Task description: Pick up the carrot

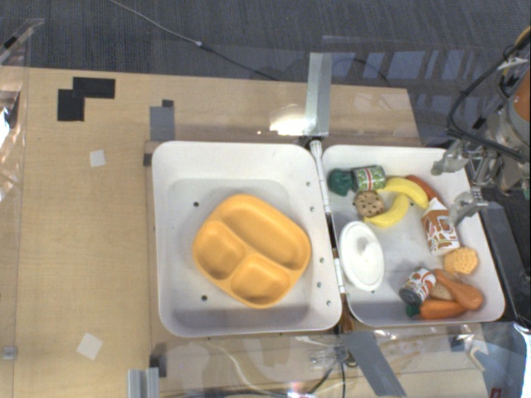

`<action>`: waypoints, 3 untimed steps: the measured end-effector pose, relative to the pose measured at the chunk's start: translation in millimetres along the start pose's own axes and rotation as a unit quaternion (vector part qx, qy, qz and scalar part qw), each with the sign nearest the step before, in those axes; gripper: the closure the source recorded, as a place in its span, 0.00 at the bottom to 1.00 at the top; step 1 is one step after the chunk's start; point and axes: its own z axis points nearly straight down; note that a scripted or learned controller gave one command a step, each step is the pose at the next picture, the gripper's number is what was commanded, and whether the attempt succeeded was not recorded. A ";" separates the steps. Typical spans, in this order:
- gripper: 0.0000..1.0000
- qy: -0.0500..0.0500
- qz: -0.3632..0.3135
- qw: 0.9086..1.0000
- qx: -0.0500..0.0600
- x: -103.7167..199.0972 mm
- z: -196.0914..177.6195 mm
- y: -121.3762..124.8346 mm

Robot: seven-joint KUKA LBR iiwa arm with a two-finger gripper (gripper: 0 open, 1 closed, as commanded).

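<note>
Carrot (440, 309) lies well below my gripper (466, 181), at the near edge of the right bin (495, 305), touching a drumstick (459, 290) and a small can (417, 287). Whether my jaws stand parted or closed I cannot tell. It looks light, stiff and smooth; I'd pinch across its thick middle

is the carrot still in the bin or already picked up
In the bin. The carrot lies flat near the front edge of the right bin, beside a small can, with the tool apart from it.
</note>
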 end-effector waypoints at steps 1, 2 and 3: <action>0.00 0.003 0.024 1.000 -0.002 39.9 76.9 64.2; 0.00 0.002 0.080 0.997 0.000 7.7 134.6 -10.5; 0.00 0.002 0.240 0.971 -0.001 58.8 160.9 14.5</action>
